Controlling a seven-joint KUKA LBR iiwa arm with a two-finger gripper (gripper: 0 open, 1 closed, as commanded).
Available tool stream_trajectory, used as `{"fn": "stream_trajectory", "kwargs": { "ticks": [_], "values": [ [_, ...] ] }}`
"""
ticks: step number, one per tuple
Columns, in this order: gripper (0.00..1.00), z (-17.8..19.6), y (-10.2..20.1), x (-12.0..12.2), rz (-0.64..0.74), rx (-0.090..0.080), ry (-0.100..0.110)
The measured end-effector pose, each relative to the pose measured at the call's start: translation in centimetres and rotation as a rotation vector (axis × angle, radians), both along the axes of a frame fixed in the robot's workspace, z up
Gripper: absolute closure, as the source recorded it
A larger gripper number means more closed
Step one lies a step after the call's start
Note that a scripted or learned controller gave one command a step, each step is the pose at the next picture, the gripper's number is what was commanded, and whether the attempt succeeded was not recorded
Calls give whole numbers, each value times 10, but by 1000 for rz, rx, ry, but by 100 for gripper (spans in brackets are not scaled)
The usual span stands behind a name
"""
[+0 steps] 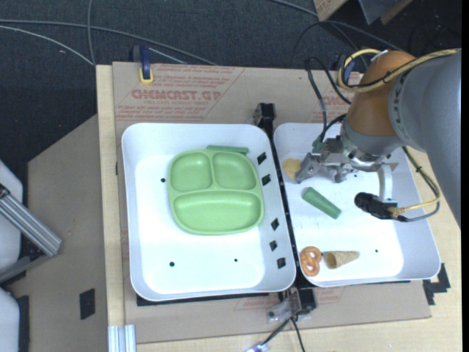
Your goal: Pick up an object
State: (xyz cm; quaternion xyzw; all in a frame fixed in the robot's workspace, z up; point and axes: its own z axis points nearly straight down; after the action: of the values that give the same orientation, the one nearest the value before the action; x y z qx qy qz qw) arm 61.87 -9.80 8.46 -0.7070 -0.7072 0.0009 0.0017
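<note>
The right bin [410,251] holds a green stick-shaped piece [322,202] near its middle. A tan cone [342,257] and a small orange pretzel-like ring [311,260] lie by its front wall, and a yellowish piece [292,169] sits at its left wall. My gripper [322,171] hangs over the back part of this bin, just behind the green piece and right of the yellowish piece. Nothing shows in its grasp.
The left bin [146,255] carries a green divided plate [215,192] with a flat green strip [227,149] behind it. The grey arm and its orange band [377,101] cover the right bin's back right corner. A black cable plug [374,204] hangs beside the green piece.
</note>
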Motion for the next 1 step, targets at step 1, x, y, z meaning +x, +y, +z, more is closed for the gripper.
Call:
{"fn": "stream_trajectory", "kwargs": {
  "ticks": [1],
  "values": [
    [100, 12, 0, 1, -1, 1, -3]
  ]
}}
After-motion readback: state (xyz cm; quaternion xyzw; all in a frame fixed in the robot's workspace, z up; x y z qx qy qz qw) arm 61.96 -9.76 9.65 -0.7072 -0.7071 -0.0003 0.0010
